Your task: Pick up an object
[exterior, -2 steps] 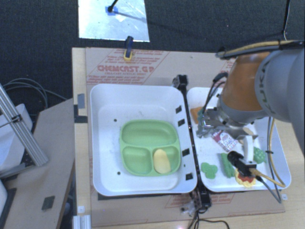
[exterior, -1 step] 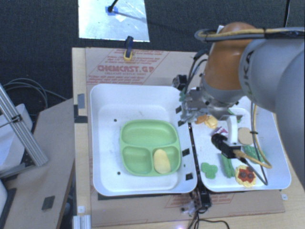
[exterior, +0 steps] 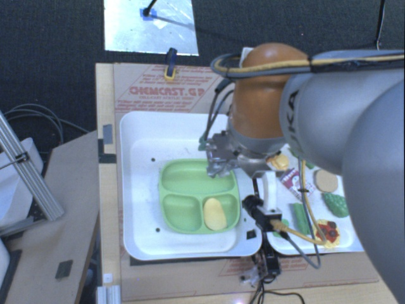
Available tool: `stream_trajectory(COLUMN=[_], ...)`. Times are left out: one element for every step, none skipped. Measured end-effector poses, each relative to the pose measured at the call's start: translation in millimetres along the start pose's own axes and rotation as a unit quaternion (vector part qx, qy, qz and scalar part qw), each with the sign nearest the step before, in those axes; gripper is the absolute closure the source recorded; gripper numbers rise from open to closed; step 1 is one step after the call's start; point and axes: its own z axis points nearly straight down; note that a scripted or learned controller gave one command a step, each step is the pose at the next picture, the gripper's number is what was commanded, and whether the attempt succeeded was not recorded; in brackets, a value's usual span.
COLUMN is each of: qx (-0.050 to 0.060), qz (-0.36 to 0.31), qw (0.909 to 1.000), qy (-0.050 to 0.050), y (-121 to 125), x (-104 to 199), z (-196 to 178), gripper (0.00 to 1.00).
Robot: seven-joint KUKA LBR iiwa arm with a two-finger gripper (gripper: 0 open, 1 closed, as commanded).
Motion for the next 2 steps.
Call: stream_trajectory(qx=[-0.002, 0.003], qz=[0.008, 0.002], qw=[1.0000, 1.0000], qy=[-0.003, -0.001], y=[31.6, 3.3], x=[-67.5, 5.0], z=[-26.2, 43.9], gripper=[1.00, 1.00])
